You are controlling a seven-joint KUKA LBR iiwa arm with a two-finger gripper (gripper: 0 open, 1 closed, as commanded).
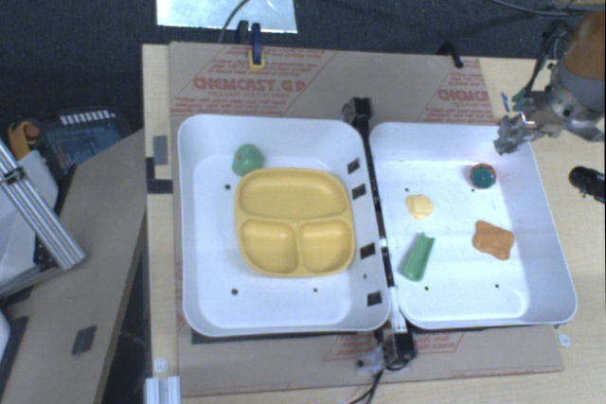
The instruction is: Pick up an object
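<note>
Hovering pincer (pixel 508 135) above right bin's (pixel 540 203) far rim, arm (pixel 579 80) angled down

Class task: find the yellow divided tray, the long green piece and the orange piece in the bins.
yellow divided tray (pixel 292 220): camera view, centre ridge.
long green piece (pixel 417 257): camera view, mid-length.
orange piece (pixel 493 239): camera view, top face.
</note>
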